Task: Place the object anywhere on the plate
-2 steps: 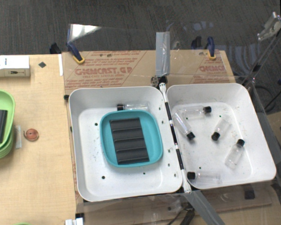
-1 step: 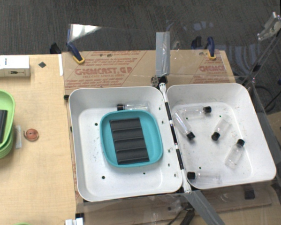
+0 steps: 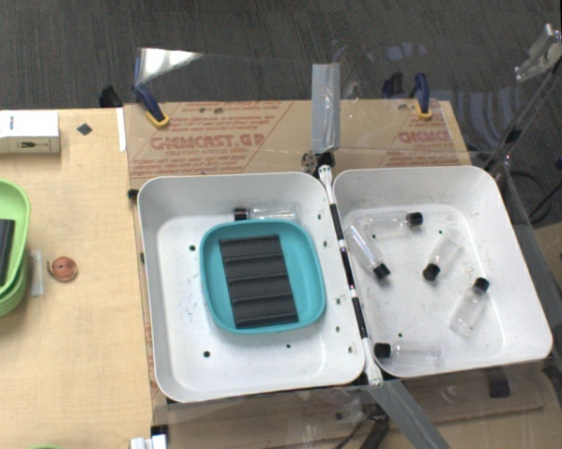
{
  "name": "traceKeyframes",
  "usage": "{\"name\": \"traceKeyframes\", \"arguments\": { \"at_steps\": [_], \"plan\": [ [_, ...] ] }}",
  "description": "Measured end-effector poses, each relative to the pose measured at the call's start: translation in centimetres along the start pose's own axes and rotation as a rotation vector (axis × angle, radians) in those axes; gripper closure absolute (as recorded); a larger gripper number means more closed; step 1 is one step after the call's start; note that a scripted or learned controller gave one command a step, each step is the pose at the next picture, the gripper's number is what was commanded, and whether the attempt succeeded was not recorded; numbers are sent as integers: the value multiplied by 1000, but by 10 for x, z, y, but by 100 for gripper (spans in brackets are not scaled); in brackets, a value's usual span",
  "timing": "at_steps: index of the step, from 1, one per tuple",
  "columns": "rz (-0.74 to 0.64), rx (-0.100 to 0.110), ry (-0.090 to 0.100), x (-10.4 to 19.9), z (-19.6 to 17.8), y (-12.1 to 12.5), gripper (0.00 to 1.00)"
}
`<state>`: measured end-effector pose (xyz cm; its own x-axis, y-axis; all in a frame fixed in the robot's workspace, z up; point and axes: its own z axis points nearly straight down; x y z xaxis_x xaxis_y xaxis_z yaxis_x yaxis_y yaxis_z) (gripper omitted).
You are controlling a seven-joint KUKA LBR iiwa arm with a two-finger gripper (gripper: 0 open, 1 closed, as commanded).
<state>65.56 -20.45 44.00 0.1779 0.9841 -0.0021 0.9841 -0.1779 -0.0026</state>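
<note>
1. Camera view: two shallow white plastic bins sit side by side in the middle of the frame, the left bin and the right bin meeting along a central seam.
2. The left bin holds a teal, rounded-square plastic plate, and on it lies a dark grey ribbed block of four ridged bands.
3. Just above the plate, against the bin's upper wall, lies one clear plastic vial with a black cap, on its side and off the plate.
4. The right bin holds more of these clear vials, all lying flat: one near the top, one slanting by the seam, one in the middle, one toward the right, and one along the lower edge.
5. Behind the bins a brown printed cardboard sheet is held by blue-and-yellow clamps.
6. At the left edge, on the pale wooden bench, sits a lime-green tray with a dark block in it.
7. I see no claw over the bins, so its state I cannot tell.
</note>
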Motion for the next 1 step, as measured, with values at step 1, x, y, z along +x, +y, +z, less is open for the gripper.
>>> {"name": "traceKeyframes", "arguments": {
  "at_steps": [1],
  "plan": [
    [0,0,0,0,0,0,0]
  ]
}}
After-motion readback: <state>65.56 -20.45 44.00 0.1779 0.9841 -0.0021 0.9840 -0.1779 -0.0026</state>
